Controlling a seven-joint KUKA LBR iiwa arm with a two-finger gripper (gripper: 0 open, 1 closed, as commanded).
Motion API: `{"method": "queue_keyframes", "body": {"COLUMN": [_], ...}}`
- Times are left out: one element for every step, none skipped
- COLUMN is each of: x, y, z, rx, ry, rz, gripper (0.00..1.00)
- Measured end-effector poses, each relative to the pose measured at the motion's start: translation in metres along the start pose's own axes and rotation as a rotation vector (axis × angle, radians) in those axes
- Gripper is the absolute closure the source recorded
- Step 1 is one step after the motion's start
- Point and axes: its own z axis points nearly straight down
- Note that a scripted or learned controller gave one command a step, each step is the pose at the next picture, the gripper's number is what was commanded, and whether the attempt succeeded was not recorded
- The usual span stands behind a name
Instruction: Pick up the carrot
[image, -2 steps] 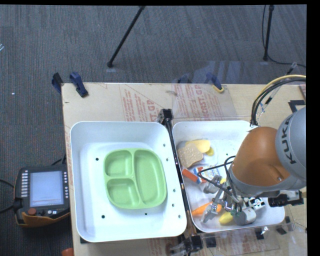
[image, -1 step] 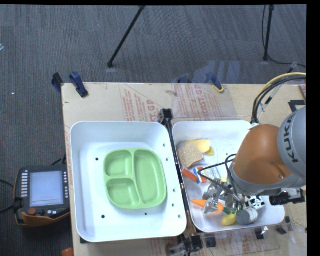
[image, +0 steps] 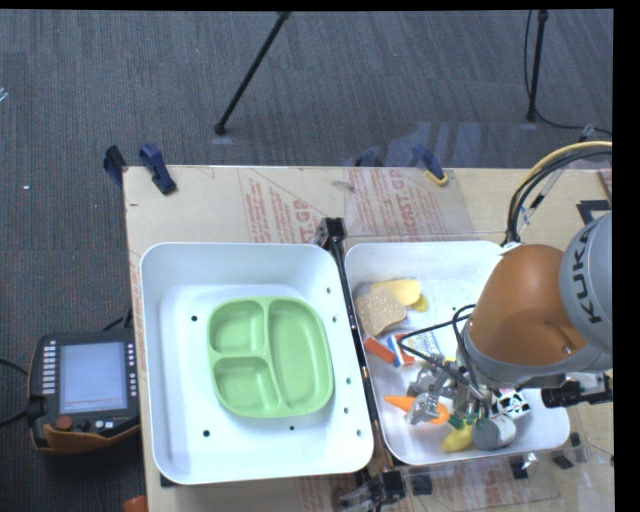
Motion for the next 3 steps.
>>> {"method": "queue_keyframes", "body": {"x": [-0.001,0.001,0.014], "y": [0.001,-0.002,0.035], "z": [-0.009,0.018,-0.084], "rx": [-0.001,0.002,-0.002], "ry": [0.000,0.000,-0.007], "rz": [-0.005,0.189,0.578], "gripper": [1.00,1.00,1.00]}}
